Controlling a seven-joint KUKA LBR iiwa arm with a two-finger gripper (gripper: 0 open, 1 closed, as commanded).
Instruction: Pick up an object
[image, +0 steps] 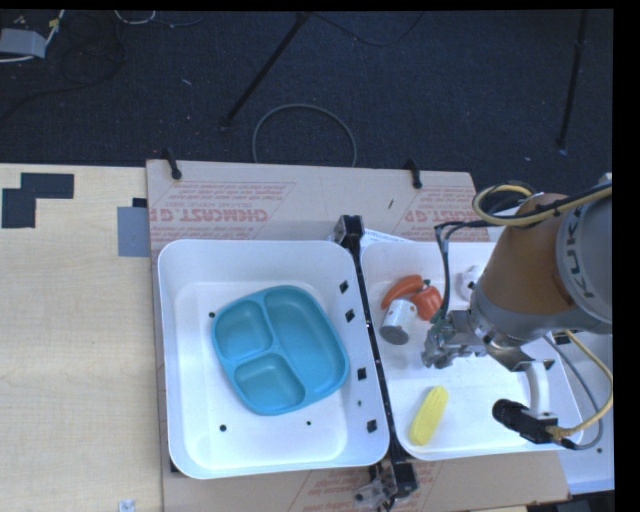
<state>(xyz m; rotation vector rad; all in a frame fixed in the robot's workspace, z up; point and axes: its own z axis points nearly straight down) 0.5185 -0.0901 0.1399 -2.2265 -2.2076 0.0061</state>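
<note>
The gripper (438, 350) hangs low in the right bin (470, 440), close beside the orange-and-grey object (405, 303), likely lining up a pick. The yellow corn (429, 415) lies nearer the front, apart, while the blue divided tray (280, 348) fills the left bin (190, 420)

arm (560, 270): grey shell, rounded, bulky | band: wide orange-brown ring above wrist | marking: dark "KUKA" letters on grey shell, partly cut off | cables: yellow loop at upper joint, thin black leads along wrist, yellow lead low right | end effector (440, 350): dark grey metal block, small, blurred
</note>
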